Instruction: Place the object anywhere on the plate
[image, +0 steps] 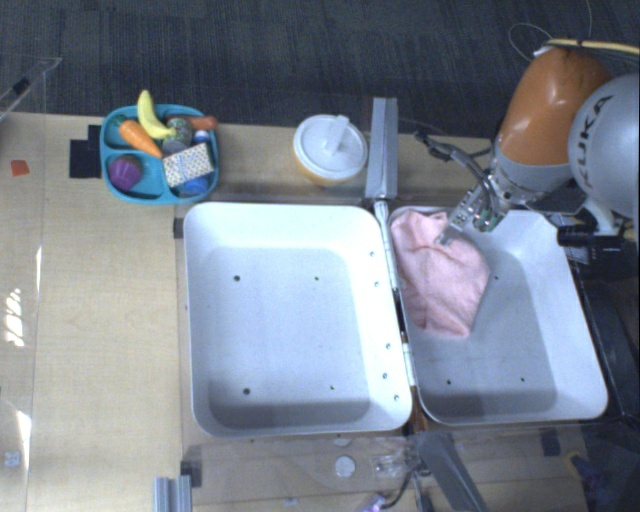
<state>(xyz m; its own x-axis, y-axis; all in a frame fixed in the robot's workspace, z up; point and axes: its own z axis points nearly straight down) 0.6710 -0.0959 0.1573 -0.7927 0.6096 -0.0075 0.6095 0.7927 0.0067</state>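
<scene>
On the tabletop (90, 330) sit 2 white bins: the left bin (290, 320) and the right bin (530, 340). The 1 pink cloth (440, 280), the likely object, lies crumpled in the right bin's back-left corner, against the wall it shares with the left bin. The pincer (470, 218) hangs at the cloth's back edge, touching or just above it; I cannot tell whether it is open or closed.

Risks, as I judge them: a pinch on so little fabric may slip, and a trailing fold could snag the shared bin wall.

At the tabletop's back edge stand 1 blue compartment tray (158, 155) of toy food near the left corner and 1 white-lidded container (331, 148). No obvious plate is identifiable, so the drop target is uncertain.
</scene>
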